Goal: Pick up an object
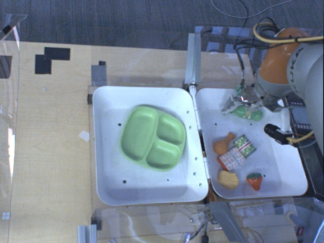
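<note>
Directly under the gripper (242,101) lies a green object (249,113).

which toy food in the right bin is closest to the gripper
The green toy at the bin's far end, right under the gripper. The drumstick, carton, yellow piece and strawberry lie nearer the camera.

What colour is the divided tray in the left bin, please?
Light green, plainly seen in the camera view: divided tray.

gripper (242,101) over green toy (250,114), right bin (293,184)
</note>
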`<state>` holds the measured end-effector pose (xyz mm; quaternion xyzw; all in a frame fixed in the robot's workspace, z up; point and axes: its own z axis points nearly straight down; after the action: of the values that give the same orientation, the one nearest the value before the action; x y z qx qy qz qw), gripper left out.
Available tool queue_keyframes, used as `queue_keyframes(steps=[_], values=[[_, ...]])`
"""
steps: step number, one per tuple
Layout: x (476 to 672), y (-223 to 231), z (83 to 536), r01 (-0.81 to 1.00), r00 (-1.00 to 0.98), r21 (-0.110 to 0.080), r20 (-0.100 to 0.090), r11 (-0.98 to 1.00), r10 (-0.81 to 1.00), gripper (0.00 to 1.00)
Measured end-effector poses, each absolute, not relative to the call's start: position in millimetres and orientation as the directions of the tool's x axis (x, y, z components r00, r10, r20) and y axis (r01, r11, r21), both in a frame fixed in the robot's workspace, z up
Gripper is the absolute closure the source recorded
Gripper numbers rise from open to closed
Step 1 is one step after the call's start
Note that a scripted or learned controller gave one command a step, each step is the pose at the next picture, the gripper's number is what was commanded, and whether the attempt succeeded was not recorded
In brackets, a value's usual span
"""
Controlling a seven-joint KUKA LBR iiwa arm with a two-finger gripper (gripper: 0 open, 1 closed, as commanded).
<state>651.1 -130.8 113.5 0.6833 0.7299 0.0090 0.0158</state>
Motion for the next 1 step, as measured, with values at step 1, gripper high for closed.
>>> queue_keyframes(steps=[1], values=[[672.1,-136.2,89.7,0.998,-0.056,0.011,-0.003,0.056,0.998,0.0]])
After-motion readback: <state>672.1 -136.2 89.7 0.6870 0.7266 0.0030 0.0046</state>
